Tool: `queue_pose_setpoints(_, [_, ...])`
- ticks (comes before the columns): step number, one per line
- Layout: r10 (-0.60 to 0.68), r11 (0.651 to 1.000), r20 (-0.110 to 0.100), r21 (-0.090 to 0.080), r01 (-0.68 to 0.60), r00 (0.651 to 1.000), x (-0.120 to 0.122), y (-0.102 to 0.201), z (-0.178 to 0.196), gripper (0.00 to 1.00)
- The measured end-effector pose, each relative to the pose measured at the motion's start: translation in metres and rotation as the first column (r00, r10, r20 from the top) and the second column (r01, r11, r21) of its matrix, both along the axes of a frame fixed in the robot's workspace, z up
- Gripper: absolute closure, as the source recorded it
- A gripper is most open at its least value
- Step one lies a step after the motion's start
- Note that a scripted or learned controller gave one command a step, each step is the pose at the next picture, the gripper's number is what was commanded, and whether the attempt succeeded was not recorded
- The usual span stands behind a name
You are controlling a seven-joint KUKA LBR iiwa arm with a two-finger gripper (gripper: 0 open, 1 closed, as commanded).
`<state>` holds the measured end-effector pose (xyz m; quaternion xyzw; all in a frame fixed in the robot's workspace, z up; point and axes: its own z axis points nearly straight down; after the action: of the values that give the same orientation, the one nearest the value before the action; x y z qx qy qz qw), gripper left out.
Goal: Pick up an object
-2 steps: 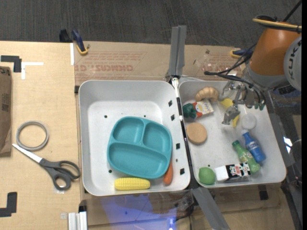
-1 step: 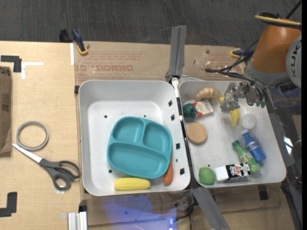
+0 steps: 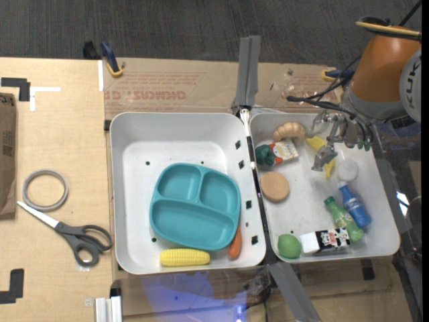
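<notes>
Cardboard sheet point(image 3: 167, 86), mirrored lettering, maybe "CHEMCAL"

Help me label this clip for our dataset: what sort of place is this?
Probably a robotics lab workbench set up for grasping trials. Two white bins hold toy food, such as a corn cob and a croissant; the arm's gripper hangs over the right one. Scissors and a tape roll lie beside.

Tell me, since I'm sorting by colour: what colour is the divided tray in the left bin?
Teal, a blue-green. The divided tray shows clearly in the camera view.
</notes>
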<state>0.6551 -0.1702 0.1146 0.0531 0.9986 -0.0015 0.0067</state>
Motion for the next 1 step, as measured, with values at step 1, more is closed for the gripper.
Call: queue_pose_setpoints(1, [-0.070,0.998,-0.007,0.003,0.070,0.998,0.0014,-0.0078,-0.0212,0.00])
